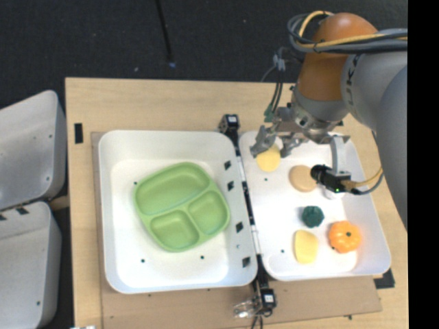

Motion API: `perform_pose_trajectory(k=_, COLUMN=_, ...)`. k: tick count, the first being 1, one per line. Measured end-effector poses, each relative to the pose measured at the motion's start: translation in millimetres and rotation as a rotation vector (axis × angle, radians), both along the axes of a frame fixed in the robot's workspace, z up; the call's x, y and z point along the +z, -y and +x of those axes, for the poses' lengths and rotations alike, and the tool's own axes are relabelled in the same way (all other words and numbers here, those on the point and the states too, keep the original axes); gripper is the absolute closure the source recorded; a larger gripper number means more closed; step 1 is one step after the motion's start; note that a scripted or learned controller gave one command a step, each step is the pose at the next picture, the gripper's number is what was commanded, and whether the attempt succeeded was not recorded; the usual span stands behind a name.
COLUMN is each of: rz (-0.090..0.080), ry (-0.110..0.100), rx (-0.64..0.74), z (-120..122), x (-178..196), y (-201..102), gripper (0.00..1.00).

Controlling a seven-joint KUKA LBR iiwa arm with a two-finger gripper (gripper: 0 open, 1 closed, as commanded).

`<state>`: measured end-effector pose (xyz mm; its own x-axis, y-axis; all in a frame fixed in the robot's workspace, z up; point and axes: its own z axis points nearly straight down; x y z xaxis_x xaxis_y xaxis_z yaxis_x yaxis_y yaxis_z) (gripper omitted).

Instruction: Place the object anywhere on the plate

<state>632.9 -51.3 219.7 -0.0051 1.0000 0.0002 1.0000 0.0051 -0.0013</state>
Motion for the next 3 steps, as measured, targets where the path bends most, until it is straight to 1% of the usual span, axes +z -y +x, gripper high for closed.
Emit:
perform_pose_trajectory(k=1, rz=0.001, ry=0.000, rx=0.001, z=-19, x=0, y=-52, gripper=1.00)
perform_pose_trajectory(k=2, rz=0.001, ry=0.003, rx=0.002, z=-29, x=15, y=-107, gripper=1.00)
perform_pose_trajectory(k=3, rz=0.002, ry=0.000, rx=0.003, z=-50, x=24, y=-159, gripper=1.00)
